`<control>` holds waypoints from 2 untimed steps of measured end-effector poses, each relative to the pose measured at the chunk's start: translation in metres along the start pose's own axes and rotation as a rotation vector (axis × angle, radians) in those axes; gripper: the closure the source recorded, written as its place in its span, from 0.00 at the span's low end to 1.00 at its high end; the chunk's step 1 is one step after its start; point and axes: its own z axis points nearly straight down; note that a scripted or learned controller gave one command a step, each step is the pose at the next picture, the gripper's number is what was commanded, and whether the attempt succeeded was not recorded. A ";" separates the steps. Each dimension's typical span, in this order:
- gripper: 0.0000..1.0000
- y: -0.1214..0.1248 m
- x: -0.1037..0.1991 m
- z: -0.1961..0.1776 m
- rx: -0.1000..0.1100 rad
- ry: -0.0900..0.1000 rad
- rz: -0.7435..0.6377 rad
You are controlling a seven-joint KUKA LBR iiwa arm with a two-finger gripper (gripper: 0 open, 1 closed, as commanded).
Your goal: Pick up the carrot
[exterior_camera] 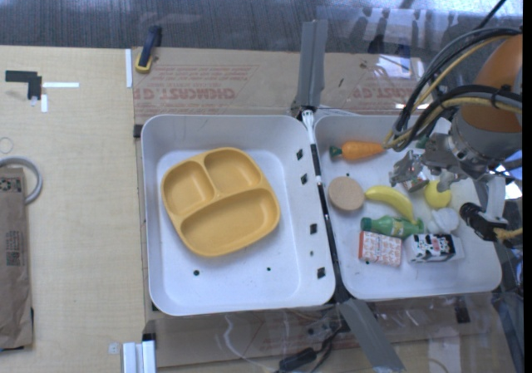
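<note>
The carrot (pixel 361 149) is being seen lying on its side near the back wall of the right bin (pixel 366 287), its green stub pointing toward the divider between the bins. Nothing is being held around it, and it is lying apart from the other items.

The gripper (pixel 409 170) is being shown low over the right bin, just to the right of the carrot and above the banana (pixel 391 199). Whether its fingers are apart or together cannot be told, since the metal parts are being blurred into one grey mass. The arm (pixel 490 89) is being cut off by the right edge, and its wrist is being partly hidden by black and yellow cables (pixel 432 72).

A round tan disc (pixel 346 193) is being seen beside the banana. Below them, a green bottle (pixel 391 226), a red-and-white packet (pixel 381 248) and a small black-and-white carton (pixel 432 247) are lying close together. A yellow lemon-like item (pixel 438 194) is being partly covered by the wrist, and a pale lump below it is too washed out to be named.

A yellow divided plate (pixel 219 199) is being held by the left bin (pixel 166 280).
</note>
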 end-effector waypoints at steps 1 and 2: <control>0.00 -0.047 0.018 0.061 0.001 0.001 0.270; 0.00 -0.003 -0.028 0.016 -0.003 0.000 -0.094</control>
